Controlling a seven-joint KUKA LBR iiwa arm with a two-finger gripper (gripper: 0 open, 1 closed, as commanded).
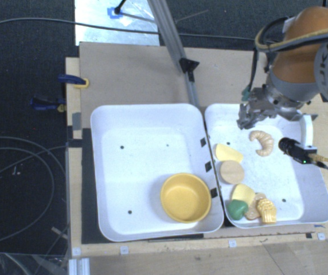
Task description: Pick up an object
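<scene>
While the arm is reaching in from the right of the frame, the scene is reading as follows.

Gripper (249,121): hanging over the upper left part of the right bin, dark and pointing down; whether its tips are apart or together I cannot tell, and nothing is showing between them.

Croissant (262,142): lying on the right bin's floor, just below and to the right of the gripper, near it but apart from it.

Arm (304,44): filling the upper right of the frame, its orange band sitting above the grey wrist.

Right bin (313,179): sitting at the right centre of the frame and holding all the small food pieces.

Yellow wedge (227,152): resting by the right bin's left wall, below and left of the gripper.

Tan disc (231,172): lying just under the yellow wedge, touching or almost touching it.

Lower cluster: a second yellow piece (243,193), a green piece (237,209) and a corn cob (266,210) are crowding together at the right bin's lower left, well apart from the gripper.

Left bin (124,130): sitting beside the right bin, their walls meeting at the middle of the frame.

Yellow bowl (185,197): standing upright in the left bin's lower right corner.
</scene>
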